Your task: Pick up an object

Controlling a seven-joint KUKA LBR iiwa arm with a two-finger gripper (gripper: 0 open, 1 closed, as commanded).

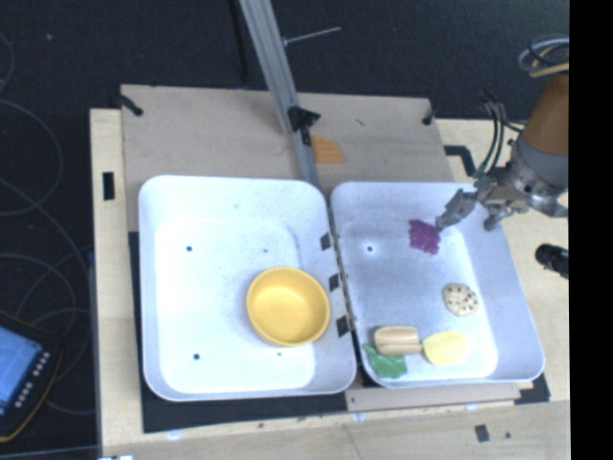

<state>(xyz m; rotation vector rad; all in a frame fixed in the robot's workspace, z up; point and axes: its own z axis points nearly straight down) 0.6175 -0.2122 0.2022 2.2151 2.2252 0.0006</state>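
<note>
Green scrap (385,362) lies in right bin (498,286); gripper (471,211) spread apart above purple piece (424,237)

A grey KUKA arm with an orange band reaches in from the right, its gripper (471,211) poised over the upper right part of the right bin (383,209), one finger tip just beside a purple object (423,236). Its two fingers stand apart with nothing between them. Lower in that bin lie a speckled round cookie (461,299), a yellow lump (444,348), a tan roll (397,339) and a green piece (387,362) clustered along the near wall. A yellow bowl (287,306) sits upright in the left bin (192,209).
</note>
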